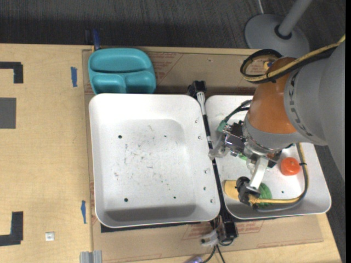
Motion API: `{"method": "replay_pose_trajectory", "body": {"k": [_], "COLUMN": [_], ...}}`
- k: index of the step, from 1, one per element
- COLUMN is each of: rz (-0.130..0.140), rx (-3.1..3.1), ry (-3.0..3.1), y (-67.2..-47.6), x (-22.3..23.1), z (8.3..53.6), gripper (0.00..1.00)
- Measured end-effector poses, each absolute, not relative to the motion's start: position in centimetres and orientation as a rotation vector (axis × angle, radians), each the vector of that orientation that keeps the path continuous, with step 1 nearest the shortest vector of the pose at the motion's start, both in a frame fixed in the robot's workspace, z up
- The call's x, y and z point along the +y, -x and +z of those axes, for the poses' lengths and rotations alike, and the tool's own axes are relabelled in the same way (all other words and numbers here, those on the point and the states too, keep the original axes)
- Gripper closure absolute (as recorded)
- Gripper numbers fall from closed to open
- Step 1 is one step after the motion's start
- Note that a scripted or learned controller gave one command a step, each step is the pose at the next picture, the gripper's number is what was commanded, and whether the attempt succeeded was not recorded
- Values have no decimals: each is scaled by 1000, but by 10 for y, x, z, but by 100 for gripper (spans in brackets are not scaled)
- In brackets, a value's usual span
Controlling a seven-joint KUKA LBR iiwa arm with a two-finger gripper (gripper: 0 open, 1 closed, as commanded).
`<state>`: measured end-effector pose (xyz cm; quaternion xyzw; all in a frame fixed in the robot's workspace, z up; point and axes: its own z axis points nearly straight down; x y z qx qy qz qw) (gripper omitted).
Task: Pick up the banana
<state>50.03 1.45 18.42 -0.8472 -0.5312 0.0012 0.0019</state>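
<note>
My gripper (226,144) hangs low over the left part of the right bin (315,201), with the grey arm and its orange band above it. A yellow piece that looks like the banana (230,188) lies near the bin's front left corner, mostly hidden by the robot's own parts. The gripper is a little behind the banana and apart from it. I see nothing held in the gripper.
An orange object (289,166) lies at the right of the right bin and a green one (265,191) near its front. Another green bit (222,128) shows behind the gripper. The left bin (148,147) adjoins, with a teal tray (121,70) behind it.
</note>
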Motion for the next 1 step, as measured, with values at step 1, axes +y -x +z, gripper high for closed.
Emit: {"method": "replay_pose_trajectory", "body": {"k": [1], "rz": [4], "rx": [-1765], "ry": [2594], "y": [-479], "x": [62], "z": [184], "gripper": [0]}}
